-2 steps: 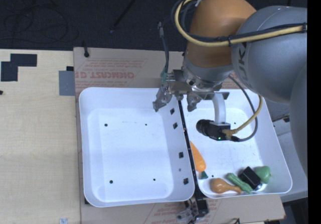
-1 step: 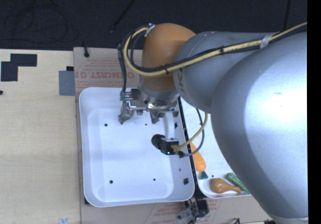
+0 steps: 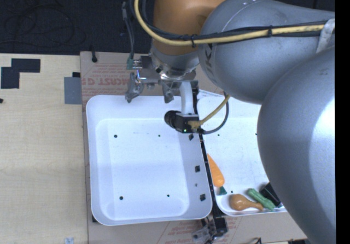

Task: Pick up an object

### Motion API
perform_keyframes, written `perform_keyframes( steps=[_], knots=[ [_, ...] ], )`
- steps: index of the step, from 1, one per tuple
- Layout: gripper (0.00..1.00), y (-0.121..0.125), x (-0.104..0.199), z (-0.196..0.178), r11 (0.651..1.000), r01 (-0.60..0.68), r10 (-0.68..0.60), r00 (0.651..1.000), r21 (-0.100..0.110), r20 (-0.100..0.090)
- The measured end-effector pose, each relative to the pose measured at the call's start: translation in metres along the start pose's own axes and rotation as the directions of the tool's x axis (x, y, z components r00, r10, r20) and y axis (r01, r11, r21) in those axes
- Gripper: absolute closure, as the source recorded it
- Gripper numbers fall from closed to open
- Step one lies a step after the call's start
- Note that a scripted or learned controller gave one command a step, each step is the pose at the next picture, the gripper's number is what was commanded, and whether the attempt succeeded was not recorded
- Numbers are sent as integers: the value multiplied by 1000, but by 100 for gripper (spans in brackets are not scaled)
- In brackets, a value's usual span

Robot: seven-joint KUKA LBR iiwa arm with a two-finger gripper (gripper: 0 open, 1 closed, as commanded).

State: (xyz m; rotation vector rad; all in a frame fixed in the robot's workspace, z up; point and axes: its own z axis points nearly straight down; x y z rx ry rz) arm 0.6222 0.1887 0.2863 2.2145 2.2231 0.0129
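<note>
- Pincer [image 3: 150, 94]: hangs below the orange band over the far rim of the left bin, its two grey fingers spread apart with nothing between them; one fingertip points down near the bin's far-left area, the other sits closer to the divider between the bins.
- Grey arm [image 3: 273, 68]: fills the right and upper part of the view, reaching in from the right, with a yellow cable [image 3: 229, 34] looped around the orange band [image 3: 186, 5].
- Left bin [image 3: 104, 183]: white and shallow, its floor marked by a few small dark dots.
- Right bin [image 3: 235, 144]: largely covered by the arm; its near-left corner holds the objects.
- Orange carrot-shaped object [image 3: 216, 172]: lies in the right bin along its left wall, just beside the divider, well apart from the pincer.
- Tan pear-shaped object [image 3: 243, 202]: rests at the right bin's near edge.
- Green object [image 3: 261, 198]: lies just beside the tan one, toward the right, touching or nearly touching it.
- Black object [image 3: 270, 193]: sits next to the green one, partly hidden under the arm.
</note>
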Motion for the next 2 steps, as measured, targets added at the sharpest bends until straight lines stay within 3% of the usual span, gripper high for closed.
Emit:
perform_keyframes(
  steps=[1, 2],
  knots=[
    [0, -63, -56, -24, 1000, -7, 7, 1000, 14, 4],
    [0, 21, -23, 109, 1000, 0, -1, 1000, 16, 5]
  ],
)
